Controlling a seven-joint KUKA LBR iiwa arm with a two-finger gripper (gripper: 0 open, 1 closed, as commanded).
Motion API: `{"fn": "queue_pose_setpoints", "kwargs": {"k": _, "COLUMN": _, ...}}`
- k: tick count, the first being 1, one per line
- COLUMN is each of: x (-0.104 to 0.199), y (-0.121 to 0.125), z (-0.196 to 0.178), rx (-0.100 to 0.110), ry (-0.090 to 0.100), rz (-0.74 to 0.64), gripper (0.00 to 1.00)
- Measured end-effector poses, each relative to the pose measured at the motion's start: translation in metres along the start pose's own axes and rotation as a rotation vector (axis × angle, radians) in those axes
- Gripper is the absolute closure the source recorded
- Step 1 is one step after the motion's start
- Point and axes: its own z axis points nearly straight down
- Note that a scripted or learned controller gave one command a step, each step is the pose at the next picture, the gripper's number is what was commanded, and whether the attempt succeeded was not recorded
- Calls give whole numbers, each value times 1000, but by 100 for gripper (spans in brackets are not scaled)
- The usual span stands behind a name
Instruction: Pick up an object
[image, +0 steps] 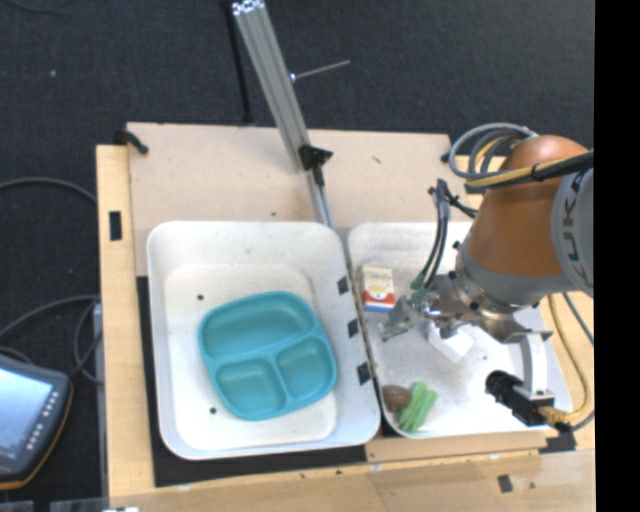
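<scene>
The right bin (400, 240) holds a small white box with orange and blue print (377, 287) near its left wall. A green object (421, 406) and a brown rounded object (397, 397) lie together at its front left corner. My gripper (408, 320) hangs low over the middle of this bin, just right of and below the box and above the green and brown pair. A small white item (456, 347) lies under the wrist, partly hidden by it. Nothing is visibly held.
The left bin (180, 250) carries a teal divided plate (267, 353). A slanted metal pole (285, 100) rises behind the bins, and its foot meets the wall between them. Cables loop over the arm's orange band (520, 215). A black fitting (510, 392) sits at the right bin's front right.
</scene>
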Motion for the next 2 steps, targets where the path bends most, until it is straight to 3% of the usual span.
{"fn": "queue_pose_setpoints", "kwargs": {"k": 1, "x": 47, "y": -1, "z": 56, "rx": 6, "ry": 0, "rz": -6, "gripper": 0}}
{"fn": "queue_pose_setpoints", "kwargs": {"k": 2, "x": 18, "y": 10, "z": -33, "rx": -7, "ry": -1, "rz": -4, "gripper": 0}}
